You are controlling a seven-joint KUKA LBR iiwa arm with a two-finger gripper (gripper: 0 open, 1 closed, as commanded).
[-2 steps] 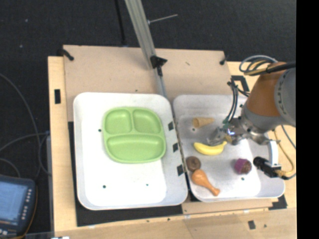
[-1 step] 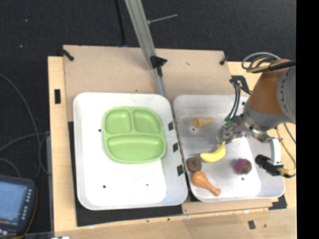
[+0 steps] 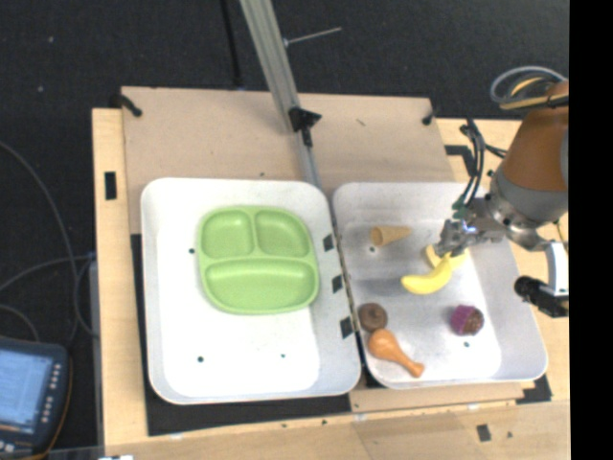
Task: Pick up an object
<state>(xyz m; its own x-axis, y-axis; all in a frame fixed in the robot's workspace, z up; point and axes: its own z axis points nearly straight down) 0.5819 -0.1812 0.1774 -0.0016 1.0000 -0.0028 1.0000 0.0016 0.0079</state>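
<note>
A yellow banana [image 3: 430, 277] lies in the right bin [image 3: 508, 353], curving up toward the right. My gripper [image 3: 452, 242] hangs directly over the banana's upper end, at or just above it; whether it touches the fruit is unclear. Also in this bin are a tan cone [image 3: 388, 235] to the gripper's left, a brown doughnut [image 3: 372, 315], an orange drumstick-shaped piece [image 3: 395, 351] and a dark purple fruit [image 3: 466, 320] toward the front.
The left bin [image 3: 172, 362] carries a green divided plate [image 3: 259, 260]. A metal pole [image 3: 273, 56] slants up from between the two bins at the back. The arm's orange band and grey wrist [image 3: 536, 171] stand over the right bin's right edge.
</note>
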